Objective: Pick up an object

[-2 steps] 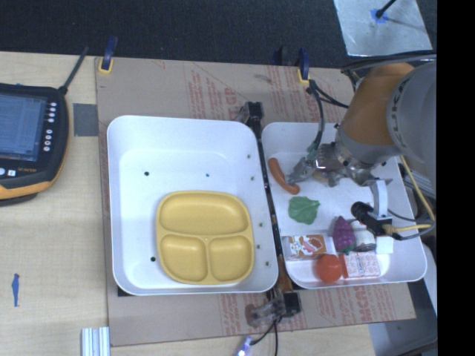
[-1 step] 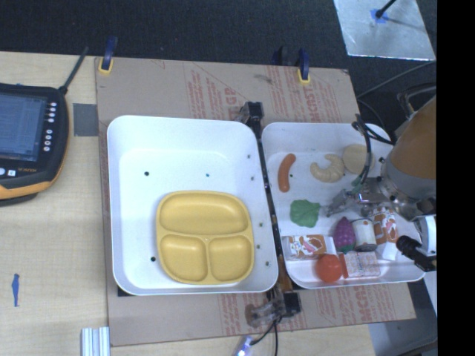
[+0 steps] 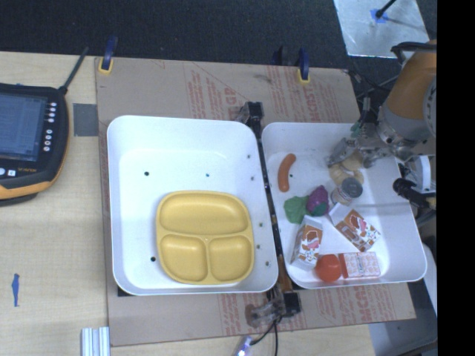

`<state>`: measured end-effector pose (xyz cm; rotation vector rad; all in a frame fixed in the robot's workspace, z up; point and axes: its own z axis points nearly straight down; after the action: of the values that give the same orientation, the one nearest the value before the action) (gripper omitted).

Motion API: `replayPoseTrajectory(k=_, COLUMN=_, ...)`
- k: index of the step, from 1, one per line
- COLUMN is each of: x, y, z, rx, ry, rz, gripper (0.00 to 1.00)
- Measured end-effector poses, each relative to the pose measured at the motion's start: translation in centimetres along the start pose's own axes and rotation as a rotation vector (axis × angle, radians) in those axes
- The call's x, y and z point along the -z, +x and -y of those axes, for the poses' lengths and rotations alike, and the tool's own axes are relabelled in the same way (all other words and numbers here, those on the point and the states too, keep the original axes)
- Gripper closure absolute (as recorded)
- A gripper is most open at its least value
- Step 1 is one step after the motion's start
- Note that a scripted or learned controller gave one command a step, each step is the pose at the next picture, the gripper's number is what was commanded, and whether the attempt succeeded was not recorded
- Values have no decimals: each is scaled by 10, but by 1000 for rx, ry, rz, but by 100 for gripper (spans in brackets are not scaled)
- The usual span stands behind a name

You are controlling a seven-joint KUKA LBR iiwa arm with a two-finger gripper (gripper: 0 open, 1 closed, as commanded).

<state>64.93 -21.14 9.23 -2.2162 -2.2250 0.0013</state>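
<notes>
Mixed small objects (image 3: 326, 221), right bin (image 3: 415, 221)

Cut off at the right edge: most of the arm (image 3: 415, 87), with just its orange band and wrist in sight. Too blurry at the gripper (image 3: 355, 153) to tell how the fingers stand. Partly hidden under it: a pale lump (image 3: 346, 175), too unclear to name. Hard to read: the print on 3 small packets (image 3: 309, 243). Cut off at the left edge: a tablet (image 3: 30, 139) with an orange rim.
</notes>
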Motion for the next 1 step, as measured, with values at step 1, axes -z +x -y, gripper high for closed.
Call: replayPoseTrajectory(k=1, x=0, y=15, z=-7, rx=1, ry=0, rz=0, gripper=0)
